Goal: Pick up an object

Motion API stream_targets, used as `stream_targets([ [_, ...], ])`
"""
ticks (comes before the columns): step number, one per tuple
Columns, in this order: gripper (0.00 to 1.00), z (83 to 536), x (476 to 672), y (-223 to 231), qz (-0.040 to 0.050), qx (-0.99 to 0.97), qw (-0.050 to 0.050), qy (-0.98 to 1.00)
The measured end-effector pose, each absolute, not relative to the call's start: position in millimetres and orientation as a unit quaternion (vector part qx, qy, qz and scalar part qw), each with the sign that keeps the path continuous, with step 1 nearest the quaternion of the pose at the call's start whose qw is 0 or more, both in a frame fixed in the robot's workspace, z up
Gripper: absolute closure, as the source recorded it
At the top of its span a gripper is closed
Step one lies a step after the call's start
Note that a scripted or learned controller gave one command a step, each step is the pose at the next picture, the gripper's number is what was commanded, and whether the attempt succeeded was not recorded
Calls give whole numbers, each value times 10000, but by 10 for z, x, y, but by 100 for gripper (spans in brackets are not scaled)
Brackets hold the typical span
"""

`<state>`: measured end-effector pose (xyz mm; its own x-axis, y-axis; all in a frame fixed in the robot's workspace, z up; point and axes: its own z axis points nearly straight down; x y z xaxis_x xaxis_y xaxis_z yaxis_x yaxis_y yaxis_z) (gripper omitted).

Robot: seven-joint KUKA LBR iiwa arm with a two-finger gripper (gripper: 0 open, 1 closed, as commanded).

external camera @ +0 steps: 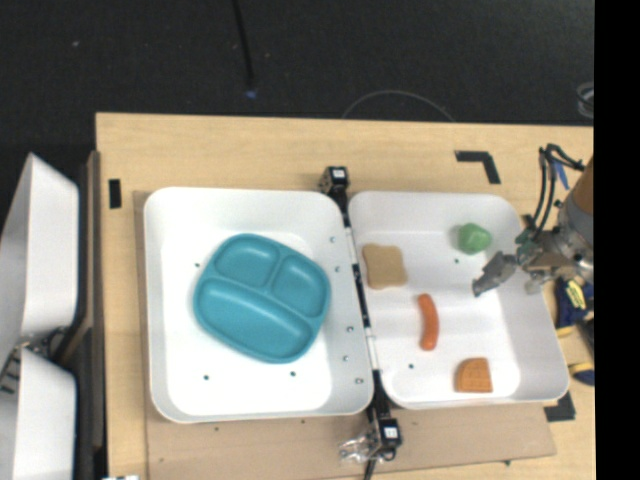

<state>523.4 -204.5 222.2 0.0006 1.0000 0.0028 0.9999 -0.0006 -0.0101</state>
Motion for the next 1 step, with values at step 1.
stream_targets([
  [1, 0, 2283, 5261, -2043, -4, -7063, -5, -7080],
])
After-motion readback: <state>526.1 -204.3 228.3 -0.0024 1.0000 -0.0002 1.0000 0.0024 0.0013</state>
